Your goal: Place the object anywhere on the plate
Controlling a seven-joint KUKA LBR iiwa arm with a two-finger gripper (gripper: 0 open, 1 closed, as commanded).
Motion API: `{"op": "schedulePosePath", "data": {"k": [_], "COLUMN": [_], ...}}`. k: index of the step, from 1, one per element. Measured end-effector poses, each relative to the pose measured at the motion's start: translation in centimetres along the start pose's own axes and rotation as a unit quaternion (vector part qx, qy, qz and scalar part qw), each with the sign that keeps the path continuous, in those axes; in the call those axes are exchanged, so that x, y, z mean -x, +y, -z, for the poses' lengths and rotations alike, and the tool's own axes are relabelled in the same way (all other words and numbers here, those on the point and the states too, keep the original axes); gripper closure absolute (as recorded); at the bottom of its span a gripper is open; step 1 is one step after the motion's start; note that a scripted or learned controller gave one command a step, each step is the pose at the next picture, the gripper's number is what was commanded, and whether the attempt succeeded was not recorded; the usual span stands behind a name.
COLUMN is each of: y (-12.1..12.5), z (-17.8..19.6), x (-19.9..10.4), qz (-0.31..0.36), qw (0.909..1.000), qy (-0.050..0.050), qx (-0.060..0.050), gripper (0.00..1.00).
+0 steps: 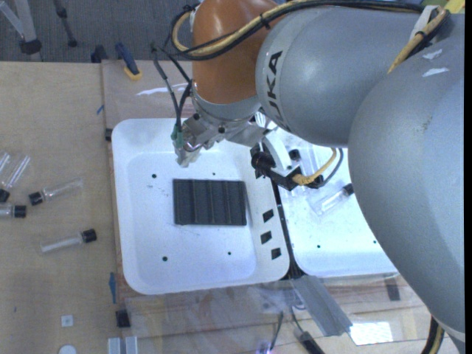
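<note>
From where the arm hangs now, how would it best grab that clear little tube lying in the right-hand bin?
Probably at the middle of the clear tube, coming straight down from above. It lies flat on the right bin's floor, slanted, so the fingers would likely need to close across its narrow width, turned square to its long axis. The gripper hangs over the left bin, above the dark ribbed plate.

Open floor round plate [210, 202] (l. bin [133, 220])
</note>
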State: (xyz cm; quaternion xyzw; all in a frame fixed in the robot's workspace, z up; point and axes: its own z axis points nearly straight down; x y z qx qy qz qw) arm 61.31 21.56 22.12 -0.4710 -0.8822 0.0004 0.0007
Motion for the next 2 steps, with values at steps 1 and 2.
{"op": "schedulePosePath", "data": {"k": [1,2], "y": [1.6,0.7], "z": [4.3,0.6], "x": [1.6,0.2], "qz": [-0.198,-0.207], "qw": [0.9803,0.9784], "qy": [-0.001,0.000], "qx": [0.001,-0.001], "gripper": [1.00,1.00]}}
